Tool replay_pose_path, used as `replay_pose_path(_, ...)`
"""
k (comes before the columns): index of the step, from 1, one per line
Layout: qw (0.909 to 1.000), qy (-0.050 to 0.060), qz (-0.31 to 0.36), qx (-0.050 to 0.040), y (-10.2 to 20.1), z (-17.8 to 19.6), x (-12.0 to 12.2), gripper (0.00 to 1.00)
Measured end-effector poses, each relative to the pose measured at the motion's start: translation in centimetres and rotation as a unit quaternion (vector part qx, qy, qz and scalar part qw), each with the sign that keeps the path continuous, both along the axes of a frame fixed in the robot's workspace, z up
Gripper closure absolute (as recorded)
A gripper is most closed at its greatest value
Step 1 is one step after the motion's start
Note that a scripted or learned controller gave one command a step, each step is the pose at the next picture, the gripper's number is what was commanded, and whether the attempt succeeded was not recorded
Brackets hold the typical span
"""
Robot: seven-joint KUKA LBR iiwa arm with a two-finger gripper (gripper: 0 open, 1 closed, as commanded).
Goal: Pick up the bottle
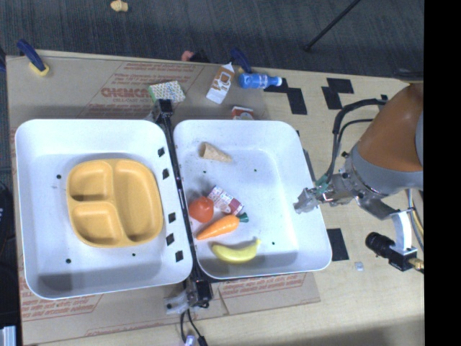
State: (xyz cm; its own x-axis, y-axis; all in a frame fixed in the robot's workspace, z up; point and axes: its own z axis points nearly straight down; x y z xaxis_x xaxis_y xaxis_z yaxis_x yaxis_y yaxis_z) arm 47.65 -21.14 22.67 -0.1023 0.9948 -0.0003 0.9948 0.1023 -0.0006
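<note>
Here, bottle (258,81) lying crosswise, cap rightward; claw (304,201) state hard to tell

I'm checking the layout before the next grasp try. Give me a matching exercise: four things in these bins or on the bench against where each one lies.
Things:
1. blue bottle
2. yellow divided plate
3. banana
4. gripper

Places:
A. in the left bin
B. at the right bin's right rim
C. on the bench beyond the bins, lying on its side
D. near the front wall of the right bin, just below the carrot

Pairs: 1-C, 2-A, 3-D, 4-B
</note>
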Motion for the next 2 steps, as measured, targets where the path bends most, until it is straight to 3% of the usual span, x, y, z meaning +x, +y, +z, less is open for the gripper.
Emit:
replay_pose_path(1,0.9944,0.000,-0.105,-0.0002,0.0,-0.1,0.0,1.00)
replay_pose_path(2,0.9979,0.001,-0.064,0.0013,1.0,-1.6,0.0,1.00)
